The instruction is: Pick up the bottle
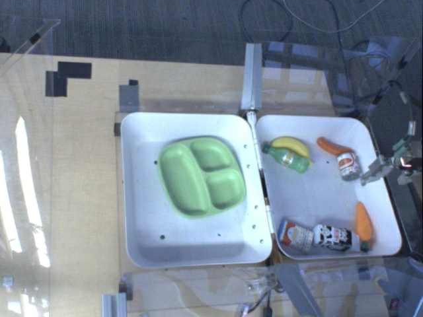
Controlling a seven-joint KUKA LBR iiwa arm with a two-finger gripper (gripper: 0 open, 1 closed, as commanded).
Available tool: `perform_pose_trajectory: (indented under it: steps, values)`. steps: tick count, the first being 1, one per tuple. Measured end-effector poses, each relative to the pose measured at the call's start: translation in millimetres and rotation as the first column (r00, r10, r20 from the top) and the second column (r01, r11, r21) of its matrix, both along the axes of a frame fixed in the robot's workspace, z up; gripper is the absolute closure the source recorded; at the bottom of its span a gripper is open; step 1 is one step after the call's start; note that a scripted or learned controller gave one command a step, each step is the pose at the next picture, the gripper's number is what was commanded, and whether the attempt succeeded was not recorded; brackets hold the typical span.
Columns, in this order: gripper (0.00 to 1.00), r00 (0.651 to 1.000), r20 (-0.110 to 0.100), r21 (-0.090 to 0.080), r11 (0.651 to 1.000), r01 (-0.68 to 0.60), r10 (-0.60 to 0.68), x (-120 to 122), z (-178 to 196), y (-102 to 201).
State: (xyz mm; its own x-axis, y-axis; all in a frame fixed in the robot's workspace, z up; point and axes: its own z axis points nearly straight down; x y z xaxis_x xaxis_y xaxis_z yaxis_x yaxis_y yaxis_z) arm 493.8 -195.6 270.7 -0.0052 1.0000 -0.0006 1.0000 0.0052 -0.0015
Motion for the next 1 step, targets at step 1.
perform_pose_trajectory:
  steps: [1]
  values:
    - [0.00,0.997,0.000,0.000,0.997,0.071,-0.071,29.4,-79.8,104.6]
